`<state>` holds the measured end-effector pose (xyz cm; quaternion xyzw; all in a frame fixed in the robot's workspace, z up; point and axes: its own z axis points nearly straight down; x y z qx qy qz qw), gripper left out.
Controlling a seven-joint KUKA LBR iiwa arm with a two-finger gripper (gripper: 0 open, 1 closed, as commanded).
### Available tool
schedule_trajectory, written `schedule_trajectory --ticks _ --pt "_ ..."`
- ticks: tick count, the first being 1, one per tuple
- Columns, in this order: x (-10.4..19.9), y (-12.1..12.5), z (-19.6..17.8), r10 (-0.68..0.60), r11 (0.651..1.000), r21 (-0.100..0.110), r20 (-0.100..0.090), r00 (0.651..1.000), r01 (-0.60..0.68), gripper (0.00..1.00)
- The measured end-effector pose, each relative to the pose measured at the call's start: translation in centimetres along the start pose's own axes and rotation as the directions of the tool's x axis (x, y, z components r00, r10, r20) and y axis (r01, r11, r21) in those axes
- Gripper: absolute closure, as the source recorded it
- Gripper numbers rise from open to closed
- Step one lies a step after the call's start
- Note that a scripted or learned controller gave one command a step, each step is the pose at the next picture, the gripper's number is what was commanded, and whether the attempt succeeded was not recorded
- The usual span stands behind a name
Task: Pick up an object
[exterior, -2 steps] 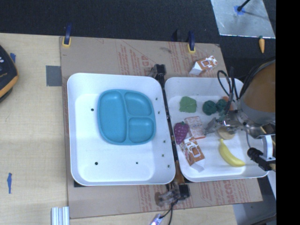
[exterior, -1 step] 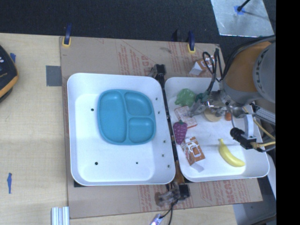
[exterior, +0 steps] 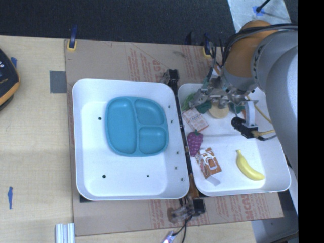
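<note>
Arm enters from right, wrist bent down over far end of right bin (exterior: 273, 186), claw (exterior: 218, 96) low above green item (exterior: 195, 101) and tan round piece (exterior: 218, 110), finger state cannot tell; banana (exterior: 249, 166), grapes (exterior: 194, 142), two packets nearer; left bin (exterior: 86, 181) holds blue divided plate (exterior: 136, 126).

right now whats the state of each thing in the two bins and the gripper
blue divided plate: flat in the left bin, right way up
banana: lying loose in the right bin
purple grapes: lying by the right bin's left wall
brown packet: lying flat, untouched
gripper: low over the right bin's far end, grip unclear
</note>
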<state>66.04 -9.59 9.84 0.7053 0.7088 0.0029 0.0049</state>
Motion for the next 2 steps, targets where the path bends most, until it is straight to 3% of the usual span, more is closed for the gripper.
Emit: schedule_trajectory --ticks 1,2 --pt "0.0 0.0 -1.0 -0.003 1.000 0.003 -0.001 1.000 0.003 1.00" --pt "4.9 -2.5 -9.5 0.000 1.000 0.012 -0.004 1.000 0.000 1.00"
